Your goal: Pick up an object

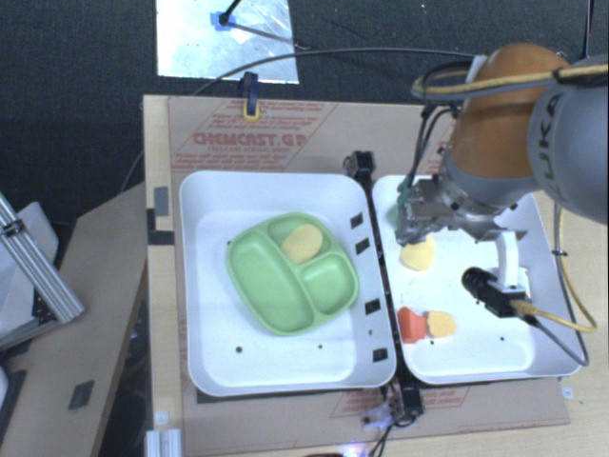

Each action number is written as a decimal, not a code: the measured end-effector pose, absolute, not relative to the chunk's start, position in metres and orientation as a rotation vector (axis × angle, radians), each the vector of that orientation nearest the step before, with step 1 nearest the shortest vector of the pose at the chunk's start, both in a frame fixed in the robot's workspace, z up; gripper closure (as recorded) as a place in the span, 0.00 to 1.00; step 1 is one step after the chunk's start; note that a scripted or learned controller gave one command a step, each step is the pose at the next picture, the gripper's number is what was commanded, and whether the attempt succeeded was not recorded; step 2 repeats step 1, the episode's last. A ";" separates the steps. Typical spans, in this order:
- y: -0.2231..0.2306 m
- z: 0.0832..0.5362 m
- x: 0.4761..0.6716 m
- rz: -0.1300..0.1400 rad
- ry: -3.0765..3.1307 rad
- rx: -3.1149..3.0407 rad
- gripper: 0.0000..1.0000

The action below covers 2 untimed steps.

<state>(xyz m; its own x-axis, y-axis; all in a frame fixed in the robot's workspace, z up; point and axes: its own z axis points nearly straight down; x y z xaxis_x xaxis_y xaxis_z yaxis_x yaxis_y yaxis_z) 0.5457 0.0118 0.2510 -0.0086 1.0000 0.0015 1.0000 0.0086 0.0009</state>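
Observation:
My gripper (pixel 413 227) hangs low over the left part of the right bin (pixel 476 360), directly above a pale yellow object (pixel 418 254) lying on the bin floor. The fingertips seem to touch or nearly touch its top edge. Further toward the front of that bin lie a red-orange object (pixel 411 325) and a yellow-orange one (pixel 441 326), side by side and touching. In the left bin (pixel 219 350) rests a green divided plate (pixel 288 272) with a yellow object (pixel 304 244) in its upper compartment.
A black cylindrical part with a yellow cable (pixel 493 293) hangs from the arm over the right bin's middle. Black clips (pixel 371 305) mark the divide between the two bins. A blue clamp (pixel 249 93) stands at the board's back edge.

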 end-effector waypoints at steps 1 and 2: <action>0.064 0.240 0.548 -0.002 -2.231 -2.211 1.00; 0.064 0.240 0.548 -0.002 -2.231 -2.211 1.00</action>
